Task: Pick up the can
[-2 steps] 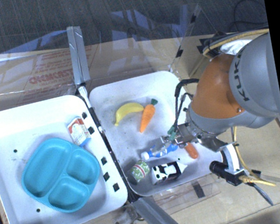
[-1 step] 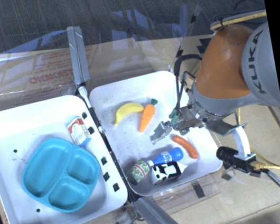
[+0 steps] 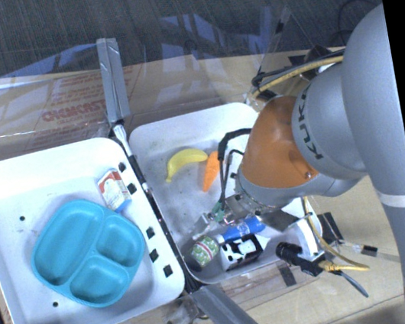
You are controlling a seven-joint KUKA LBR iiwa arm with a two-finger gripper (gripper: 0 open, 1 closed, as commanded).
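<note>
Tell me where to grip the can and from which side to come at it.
Grip the can across its round body, coming from above. It seems to lie on its side in the right bin's near corner, close to the wall and a blue object, so a sideways approach looks cramped. Set the fingers across its width; the gripper is already close by.

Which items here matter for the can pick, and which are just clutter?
Job:
can, lying in the right bin near its front edge
gripper, low over that bin

Clutter:
banana
carrot
blue divided plate in the left bin
small carton beside the plate
</note>
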